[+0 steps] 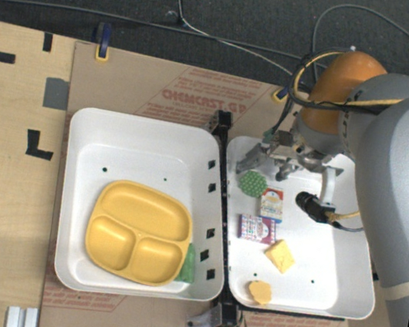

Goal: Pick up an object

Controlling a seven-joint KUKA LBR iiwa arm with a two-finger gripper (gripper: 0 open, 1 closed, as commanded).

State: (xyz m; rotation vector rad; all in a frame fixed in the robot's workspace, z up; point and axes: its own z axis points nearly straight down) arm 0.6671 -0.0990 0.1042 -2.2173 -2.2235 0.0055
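End effector [267, 164] hung over the right bin [341, 277], beside a green disc [252, 182]; finger spread could not be told. Pink card [257, 228] lay flat, long axis left-right.

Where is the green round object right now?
The green round object lies in the right bin, near its upper-left corner, just above a small carton and below the hand.

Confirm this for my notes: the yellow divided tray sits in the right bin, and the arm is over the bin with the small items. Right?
Not quite. The camera view shows the yellow divided tray in the left bin, not the right. The arm is indeed over the right bin with the small items.
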